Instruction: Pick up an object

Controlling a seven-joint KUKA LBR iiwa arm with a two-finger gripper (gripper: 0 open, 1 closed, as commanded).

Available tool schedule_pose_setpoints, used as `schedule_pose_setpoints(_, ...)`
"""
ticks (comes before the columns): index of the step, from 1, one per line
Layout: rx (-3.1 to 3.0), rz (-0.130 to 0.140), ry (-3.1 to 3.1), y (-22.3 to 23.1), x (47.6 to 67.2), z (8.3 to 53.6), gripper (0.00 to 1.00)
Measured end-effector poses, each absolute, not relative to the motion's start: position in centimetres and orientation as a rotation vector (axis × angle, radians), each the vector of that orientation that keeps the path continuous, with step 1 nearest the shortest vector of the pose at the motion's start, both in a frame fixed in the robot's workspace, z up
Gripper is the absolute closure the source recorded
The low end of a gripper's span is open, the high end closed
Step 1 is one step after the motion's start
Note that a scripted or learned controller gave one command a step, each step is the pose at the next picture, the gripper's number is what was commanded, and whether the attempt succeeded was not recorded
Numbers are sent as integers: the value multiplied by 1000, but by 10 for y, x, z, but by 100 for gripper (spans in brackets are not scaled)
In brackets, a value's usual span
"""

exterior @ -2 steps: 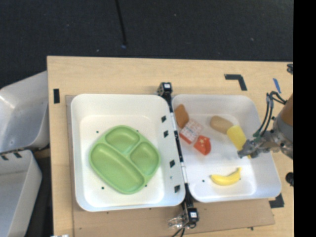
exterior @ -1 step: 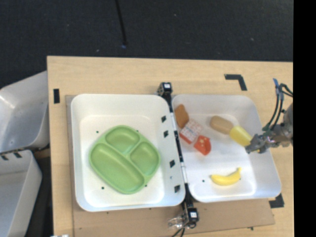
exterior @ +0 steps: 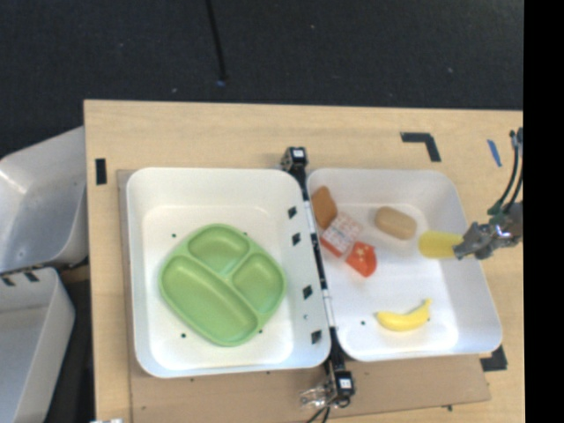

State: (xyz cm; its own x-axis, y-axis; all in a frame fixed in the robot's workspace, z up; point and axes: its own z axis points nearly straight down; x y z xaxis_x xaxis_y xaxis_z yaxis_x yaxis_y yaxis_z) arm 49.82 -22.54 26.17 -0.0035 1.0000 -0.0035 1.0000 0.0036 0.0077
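Camera view: the gripper sits at the right bin's right wall, touching a yellow lemon; can't tell if it's pinched. So close to the wall, it could roll away. More room around the banana.

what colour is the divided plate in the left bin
Light green. The divided plate lies in the left bin, plain in the camera view.
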Motion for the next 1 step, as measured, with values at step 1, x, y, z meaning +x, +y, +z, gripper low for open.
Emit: schedule_pose_setpoints(1,2213,3,2229,-178,501,264,100)
